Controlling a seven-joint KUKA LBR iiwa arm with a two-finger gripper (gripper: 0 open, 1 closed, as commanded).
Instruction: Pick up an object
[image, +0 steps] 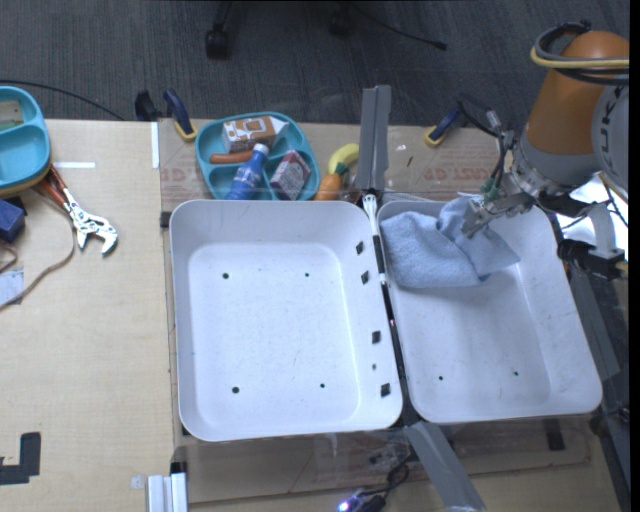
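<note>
Desk (90, 340), far left: blue tray (20, 135) at 9 to 10 o'clock, cut by the frame edge; wrench (88, 225) lying just below it.

Upper centre, 12 o'clock: blue divided dish (212, 165) holding a small carton (250, 130), a blue bottle (247, 172) and a dark packet (288, 177). Print on the carton is too small to read. A yellow and orange item (338, 170) lies just right of the dish. No legible writing elsewhere.

Left bin (275, 320): white, shallow, centre of view.

Right bin (495, 350): touching the left bin along the divider. A grey-blue cloth (430, 250) lies bunched in its 11 o'clock corner, its right-hand edge lifted in a peak.

Arm (575, 100): enters at 2 o'clock, orange band uppermost, wrist angled down and leftward over the right bin's top rim. Tool (478, 218) sits at the lifted peak of the cloth, tips touching the fabric. Whether its fingers are parted or closed on the cloth cannot be told; they are too small and blurred.
</note>
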